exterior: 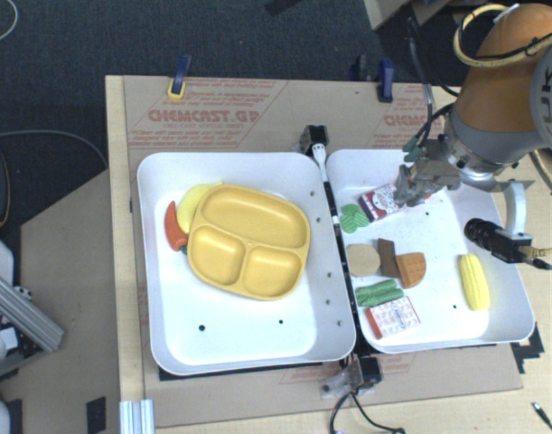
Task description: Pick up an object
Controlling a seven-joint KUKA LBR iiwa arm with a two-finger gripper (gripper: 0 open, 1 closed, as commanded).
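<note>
Just above the red-white packet (378,202) in right bin (506,319), hand (413,186) hangs; packet lies diag. up-right, finger spread can't tell.

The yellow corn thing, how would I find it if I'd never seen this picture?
Look at the right white bin, the one the grey and orange arm reaches over. Go to its right side, near the front edge: the yellow corn cob lies there by itself, apart from the other toys. It is the only long yellow thing in that bin.
</note>
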